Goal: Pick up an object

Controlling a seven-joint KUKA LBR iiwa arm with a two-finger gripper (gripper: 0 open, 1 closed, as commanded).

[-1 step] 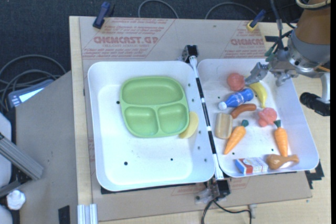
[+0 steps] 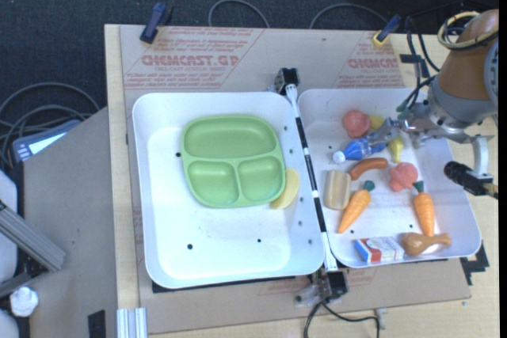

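The right bin holds several toy foods. A pink round fruit lies at the back, and a blue bottle and an orange sausage lie in front of it. A pink strawberry and two carrots are nearer the middle. A tan bread slice rests by the left wall. A drumstick and a small box sit at the front. My gripper is low over the back of this bin, just right of the pink fruit and above a small yellow piece.
The left bin holds a green divided plate with a yellow piece at the plate's right edge. A black divider runs between the bins. The grey arm comes in over the right bin's back right corner.
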